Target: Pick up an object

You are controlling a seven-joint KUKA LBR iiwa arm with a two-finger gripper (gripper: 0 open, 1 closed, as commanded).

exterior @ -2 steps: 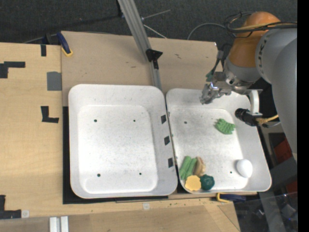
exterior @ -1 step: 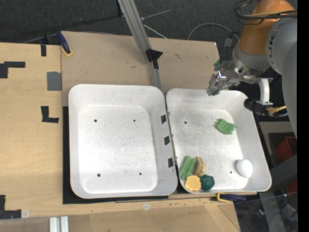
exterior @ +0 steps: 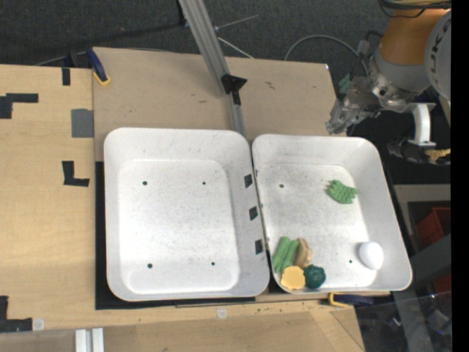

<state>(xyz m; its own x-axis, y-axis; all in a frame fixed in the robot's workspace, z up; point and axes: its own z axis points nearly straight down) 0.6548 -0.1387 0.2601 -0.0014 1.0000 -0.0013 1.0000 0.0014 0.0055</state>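
Grey tool [exterior: 343,117] hovering beyond right bin [exterior: 381,196] back rim, grip state impossible to tell; green ridged piece [exterior: 341,191] lying nearest inside, probably being approached for picking.

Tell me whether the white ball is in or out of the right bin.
In. The white ball lies on the right bin floor near its front right corner, apart from the other objects.

Slanted metal pole [exterior: 209,42]; black tape marks [exterior: 72,173]

Even, bright overhead light; the white bins [exterior: 176,141] glare slightly, shadows soft, focus mildly grainy.
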